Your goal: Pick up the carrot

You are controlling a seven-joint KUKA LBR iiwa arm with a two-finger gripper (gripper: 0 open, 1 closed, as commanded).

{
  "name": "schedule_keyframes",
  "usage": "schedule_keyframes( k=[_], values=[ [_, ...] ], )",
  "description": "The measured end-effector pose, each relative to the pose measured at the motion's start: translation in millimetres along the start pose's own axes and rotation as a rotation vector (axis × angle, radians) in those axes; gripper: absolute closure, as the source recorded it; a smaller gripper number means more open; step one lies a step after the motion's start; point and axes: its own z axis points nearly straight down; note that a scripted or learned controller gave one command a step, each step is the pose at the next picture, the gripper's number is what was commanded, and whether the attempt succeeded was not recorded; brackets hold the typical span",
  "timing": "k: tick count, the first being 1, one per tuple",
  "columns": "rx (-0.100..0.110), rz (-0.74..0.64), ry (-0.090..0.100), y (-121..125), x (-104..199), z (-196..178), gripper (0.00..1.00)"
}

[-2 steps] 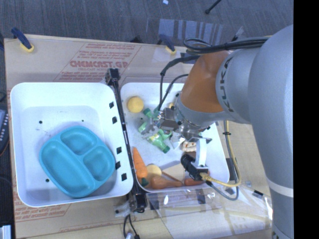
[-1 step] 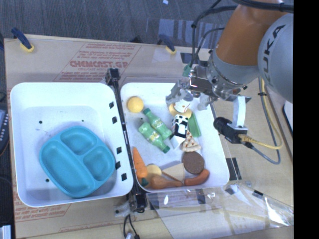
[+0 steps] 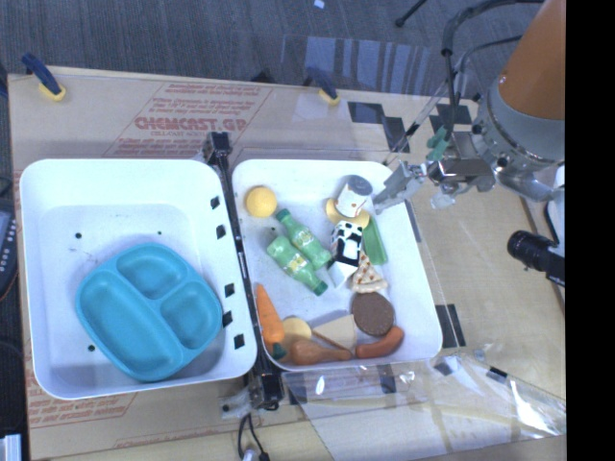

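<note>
The right bin (image 3: 423, 286) sits crowded on the surface. The hand (image 3: 404, 182) hangs over its two o'clock rim, gripping nothing; how wide it stands, I cannot tell. The carrot (image 3: 269, 315) lies at seven o'clock against the left wall; approach from above, fingers straddling it crosswise.

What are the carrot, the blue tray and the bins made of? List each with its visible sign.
Carrot: probably moulded plastic toy food; even orange colour, smooth tapered body.
Blue tray: likely plastic with a matte finish; one uniform blue, rounded moulded compartments, only soft highlights.
Bins: apparently thin white plastic with a slightly glossy finish; rounded corners, shallow formed walls.
</note>
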Motion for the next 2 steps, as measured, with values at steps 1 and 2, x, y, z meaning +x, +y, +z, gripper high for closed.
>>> schedule_keyframes(
  k=[1,2],
  values=[
    [0.004,-0.197,0.005,-17.9,-57.3,2.9,0.00],
    [0.015,-0.127,0.009,-17.6,-29.9,187.1,0.00]
  ],
)
